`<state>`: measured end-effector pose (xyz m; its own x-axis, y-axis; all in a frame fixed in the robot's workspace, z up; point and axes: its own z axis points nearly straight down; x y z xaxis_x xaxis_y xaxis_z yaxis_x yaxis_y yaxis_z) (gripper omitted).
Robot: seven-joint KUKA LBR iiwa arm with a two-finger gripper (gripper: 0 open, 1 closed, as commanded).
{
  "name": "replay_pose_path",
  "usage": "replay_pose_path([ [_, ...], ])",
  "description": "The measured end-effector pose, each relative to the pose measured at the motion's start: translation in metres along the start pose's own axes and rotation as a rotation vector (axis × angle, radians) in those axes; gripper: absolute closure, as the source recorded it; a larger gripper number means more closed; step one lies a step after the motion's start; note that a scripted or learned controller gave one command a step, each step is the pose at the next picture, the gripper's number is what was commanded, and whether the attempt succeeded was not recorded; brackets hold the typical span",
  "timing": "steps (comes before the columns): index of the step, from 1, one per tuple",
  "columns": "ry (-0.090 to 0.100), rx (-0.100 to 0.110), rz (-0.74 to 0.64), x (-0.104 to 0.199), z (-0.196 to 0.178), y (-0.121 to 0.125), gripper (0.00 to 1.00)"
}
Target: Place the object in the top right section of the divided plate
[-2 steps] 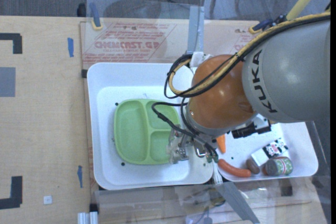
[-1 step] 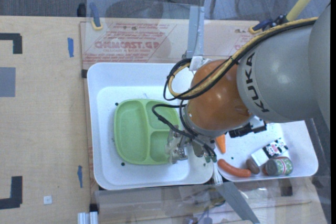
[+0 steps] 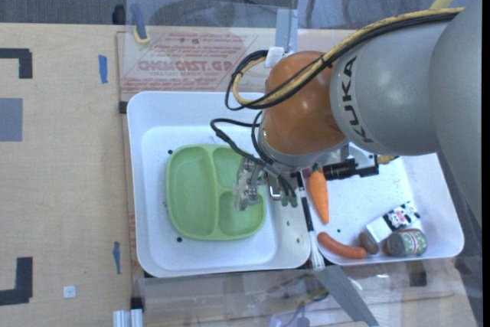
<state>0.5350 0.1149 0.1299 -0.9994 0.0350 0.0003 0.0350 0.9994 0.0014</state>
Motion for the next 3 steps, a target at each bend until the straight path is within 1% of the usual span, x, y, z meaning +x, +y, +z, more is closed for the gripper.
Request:
replay_pose_path([
  [1,0.005,0.002,0.024,0.044,-0.053,-0.071,1.00],
  [2,0.006,0.001,0.025,0.043,-0.061,-0.071,1.00],
  [3,0.005,0.001,-0.220,0.056,-0.049,-0.018,1.00],
])
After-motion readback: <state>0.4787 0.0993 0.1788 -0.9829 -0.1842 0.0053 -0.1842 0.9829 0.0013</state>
